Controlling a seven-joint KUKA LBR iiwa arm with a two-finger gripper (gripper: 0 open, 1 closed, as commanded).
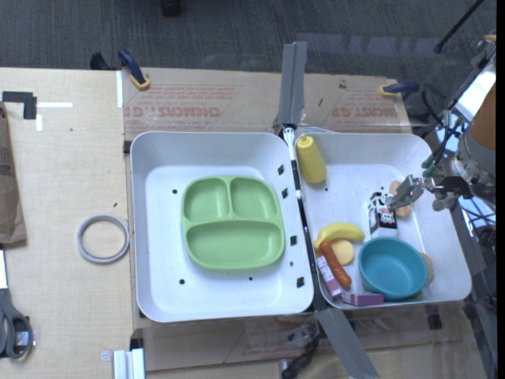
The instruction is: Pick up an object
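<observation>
Pincer: grey metal two-finger pincer sits over the right white bin, near its 3 o'clock side. I cannot tell if it is open or closed, and nothing can be seen in its grip.
Nearest thing: small black, white and red packet lies just beside the pincer, at its 8 o'clock. Something pale orange peeks out by the pincer tip, too hidden to name.
Other things to pick: yellow plastic bottle lies at 11 o'clock in the right bin, well apart from the pincer. Yellow toy banana lies near the middle. Round blue bowl sits at 6 o'clock. Red toy hot dog lies just left of the bowl. Purple flat piece touches the bowl's near edge.
Left bin: green plastic plate with three parts lies in the middle of the left white bin.
Writing: brown cardboard sheet behind the bins has red letters. They look upside down and are too blurry to read for sure.
Bench: grey tape ring lies at 9 o'clock of the left bin.
</observation>
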